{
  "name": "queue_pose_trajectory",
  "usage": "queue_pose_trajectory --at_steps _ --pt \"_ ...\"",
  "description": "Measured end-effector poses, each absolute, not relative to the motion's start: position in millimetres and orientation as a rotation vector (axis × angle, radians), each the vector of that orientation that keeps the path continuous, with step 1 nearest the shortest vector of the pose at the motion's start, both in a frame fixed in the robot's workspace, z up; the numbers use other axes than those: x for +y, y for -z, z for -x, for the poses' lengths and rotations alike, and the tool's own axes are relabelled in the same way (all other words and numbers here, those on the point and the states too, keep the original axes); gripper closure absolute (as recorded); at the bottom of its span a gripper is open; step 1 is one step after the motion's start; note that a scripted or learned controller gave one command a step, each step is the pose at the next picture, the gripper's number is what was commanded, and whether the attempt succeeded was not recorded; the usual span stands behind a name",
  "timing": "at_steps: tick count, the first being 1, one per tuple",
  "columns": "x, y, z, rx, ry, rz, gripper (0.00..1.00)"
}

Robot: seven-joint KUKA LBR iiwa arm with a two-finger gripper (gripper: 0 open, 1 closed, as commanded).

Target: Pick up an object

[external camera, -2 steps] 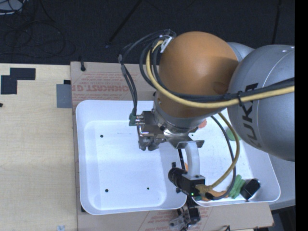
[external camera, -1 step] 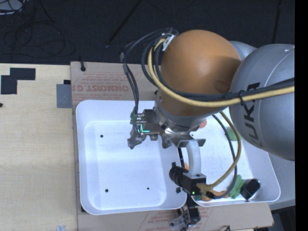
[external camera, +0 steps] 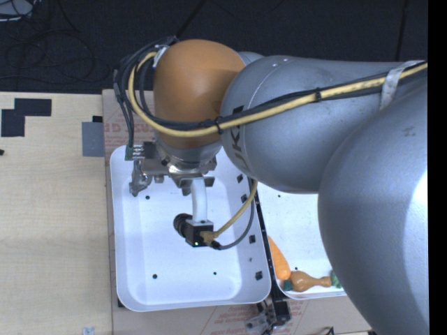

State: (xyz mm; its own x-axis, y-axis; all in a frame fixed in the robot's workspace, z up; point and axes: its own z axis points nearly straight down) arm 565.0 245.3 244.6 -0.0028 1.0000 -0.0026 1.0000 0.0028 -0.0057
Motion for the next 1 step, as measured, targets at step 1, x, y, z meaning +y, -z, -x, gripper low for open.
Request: queue_pose_trajectory --at_steps 1 --pt "241.5 -84.9 -469.4 -2.214 -0.026 2.219 0.0"
